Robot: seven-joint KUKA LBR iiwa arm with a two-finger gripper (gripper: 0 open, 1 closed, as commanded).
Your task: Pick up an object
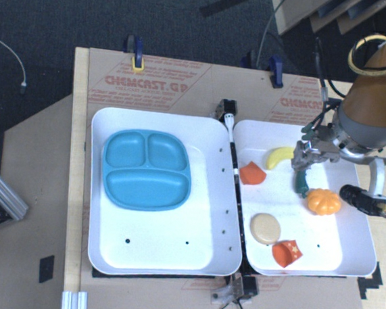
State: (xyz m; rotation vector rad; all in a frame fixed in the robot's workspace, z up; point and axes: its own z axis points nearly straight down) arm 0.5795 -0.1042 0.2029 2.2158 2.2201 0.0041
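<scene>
1. Left bin (103, 244): shallow, white; holds one blue divided plate (148, 170) with three compartments, lying flat toward the far left.
2. Right bin (346, 257): shallow, white; holds five small objects.
3. Yellow banana (279, 157): far part of the right bin, just left of the gripper.
4. Orange-red wedge (252, 174): near the bin's left wall.
5. Small orange pumpkin (323, 202): right of centre, just beside the gripper's teal finger.
6. Beige round disc (265, 228): near side, possibly a cookie.
7. Red block (287, 253): touching or just beside the disc, nearest the front rim.
8. Gripper (303, 176): low over the right bin between banana and pumpkin; nothing seen between its fingers, their spread cannot be told.
</scene>
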